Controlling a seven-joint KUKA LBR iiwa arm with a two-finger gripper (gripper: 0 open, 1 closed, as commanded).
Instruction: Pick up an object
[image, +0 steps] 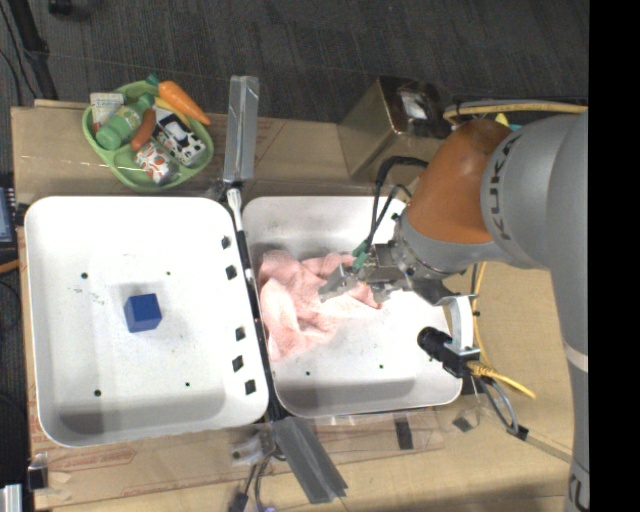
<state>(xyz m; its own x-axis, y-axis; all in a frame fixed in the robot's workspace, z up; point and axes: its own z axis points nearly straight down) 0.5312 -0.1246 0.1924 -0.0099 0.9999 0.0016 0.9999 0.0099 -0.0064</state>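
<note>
I am watching the gripper (352, 278) reaching into the right bin (425, 395), its fingers pinching the crumpled pink cloth (295, 305), blue cube (143, 311) sitting in the left bin (60, 225).

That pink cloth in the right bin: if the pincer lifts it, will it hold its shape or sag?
The pink cloth lies crumpled in soft folds, so it will probably sag and trail. It looks thin, so likely light. The pincer sits at its upper edge; a pinch there may catch one layer only.

The arm (540, 190) is a thick, rounded grey casing with a glossy orange band (455, 195) above the wrist. Thin dark cables (380, 205) loop beside the band, running to a small metallic tool (362, 278).
</note>
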